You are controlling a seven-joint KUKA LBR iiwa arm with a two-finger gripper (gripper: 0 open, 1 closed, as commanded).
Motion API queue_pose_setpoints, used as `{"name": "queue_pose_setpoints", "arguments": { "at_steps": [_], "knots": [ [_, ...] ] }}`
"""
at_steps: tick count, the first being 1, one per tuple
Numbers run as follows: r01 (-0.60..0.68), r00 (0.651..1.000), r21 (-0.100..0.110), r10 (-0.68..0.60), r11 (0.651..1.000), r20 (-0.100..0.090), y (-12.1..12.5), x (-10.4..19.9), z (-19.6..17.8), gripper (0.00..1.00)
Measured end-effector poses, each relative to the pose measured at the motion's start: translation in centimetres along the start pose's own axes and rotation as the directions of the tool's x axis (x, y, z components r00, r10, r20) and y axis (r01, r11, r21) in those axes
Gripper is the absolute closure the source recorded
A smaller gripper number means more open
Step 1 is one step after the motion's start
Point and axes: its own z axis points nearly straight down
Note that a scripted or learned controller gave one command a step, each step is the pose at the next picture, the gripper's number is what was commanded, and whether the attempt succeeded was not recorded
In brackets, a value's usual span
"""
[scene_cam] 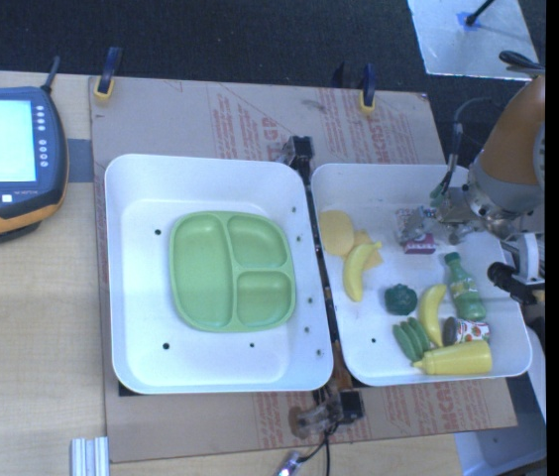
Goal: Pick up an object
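Two shallow white plastic bins side by side on brown cardboard over a wooden tabletop (32, 365). Left bin (141, 181): rounded square, glossy, holding one pale green tray (232, 271) with three compartments and soft rounded corners, lying flat at the centre. Right bin (379, 181): crowded with small toy foods. Near its left wall, a pale yellow round piece (337, 232) touching a curved banana (358, 269). Toward the middle, a dark green knobbly lump (400, 298), just beside a second, smaller banana (431, 311). Below these, dark green pods (409, 339) and a yellow bottle (455, 359) lying on its side along the front wall. A green bottle (462, 288) with a label, tilted, near the right wall; label text too small to read. A small packet (417, 229) with red and white print in the upper part, unreadable.

Over the right bin's upper right, gripper (445, 211) reaching in beside the packet, under a grey arm with an orange band (519, 127). Cannot tell how the jaws stand or whether anything sits between them.

On the far left, a handheld pendant (7, 162) with a blank bright screen and orange underside. Blue clamps (108, 71) along the cardboard's back edge. Faint red print on the cardboard, illegible.
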Motion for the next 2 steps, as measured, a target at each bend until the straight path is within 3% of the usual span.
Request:
{"name": "queue_pose_setpoints", "arguments": {
  "at_steps": [1, 2],
  "knots": [
    [0.001, 1.000, -0.002, -0.001, 1.000, 0.000, 3.1, 2.9, 0.0, 0.00],
    [0.002, 1.000, 0.000, -0.002, 1.000, 0.001, 0.1, 2.1, 0.0, 0.00]
  ]
}}
